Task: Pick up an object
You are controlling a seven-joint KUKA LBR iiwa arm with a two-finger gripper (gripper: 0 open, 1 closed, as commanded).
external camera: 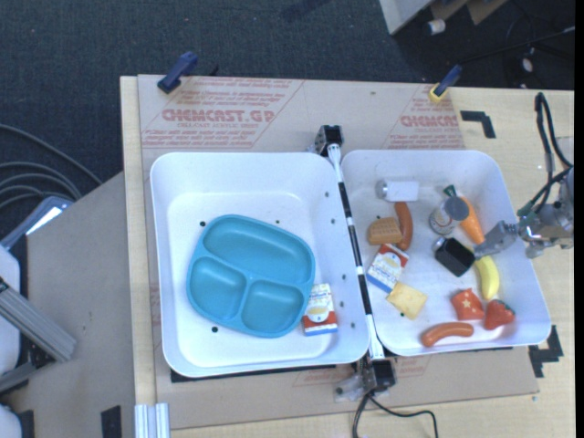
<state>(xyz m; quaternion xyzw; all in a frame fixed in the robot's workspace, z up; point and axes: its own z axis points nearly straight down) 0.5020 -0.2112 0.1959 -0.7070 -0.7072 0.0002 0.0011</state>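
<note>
Sausage (447,333) front of right bin (520,185) | hand (500,237) above banana (488,276)

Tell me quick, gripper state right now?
Gripper: cannot be told; it sits over the right bin near the banana.

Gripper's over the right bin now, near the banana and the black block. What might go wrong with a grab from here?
1. Crowding: the gripper sits by the black block, banana and carrot, all close together, so it may nudge or catch the wrong one.
2. The banana lies close to the bin's right wall, leaving little room on that side.
3. The tomato and red pepper just below could get pushed if the banana slides.
</note>
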